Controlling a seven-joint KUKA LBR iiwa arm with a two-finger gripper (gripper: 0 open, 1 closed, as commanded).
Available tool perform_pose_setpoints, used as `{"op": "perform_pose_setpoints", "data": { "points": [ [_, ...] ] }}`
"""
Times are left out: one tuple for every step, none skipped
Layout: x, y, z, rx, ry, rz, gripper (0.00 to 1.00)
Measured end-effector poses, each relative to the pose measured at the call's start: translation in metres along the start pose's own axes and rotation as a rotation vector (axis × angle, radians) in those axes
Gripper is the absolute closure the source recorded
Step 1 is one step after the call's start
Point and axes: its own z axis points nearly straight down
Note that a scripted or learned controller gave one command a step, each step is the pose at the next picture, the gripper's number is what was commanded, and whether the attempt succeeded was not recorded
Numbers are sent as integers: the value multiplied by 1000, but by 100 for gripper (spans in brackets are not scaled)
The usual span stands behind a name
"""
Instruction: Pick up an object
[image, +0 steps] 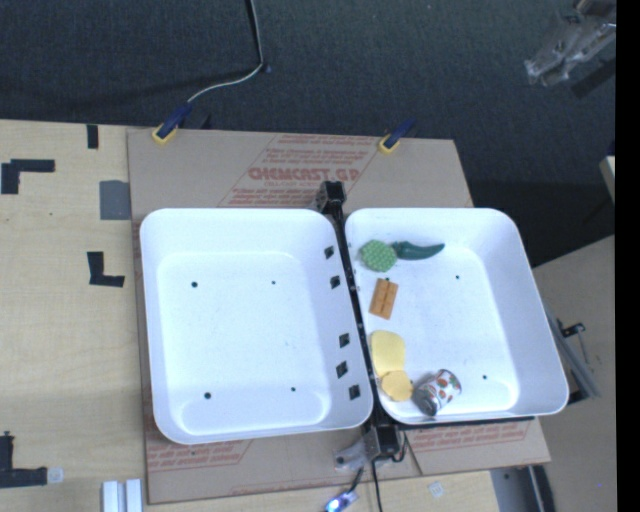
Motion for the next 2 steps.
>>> {"op": "perform_pose_setpoints", "data": {
  "points": [
    [-82,0,3,4,0,2,100],
    [-77,1,2,3,1,-5,0]
  ]
}}
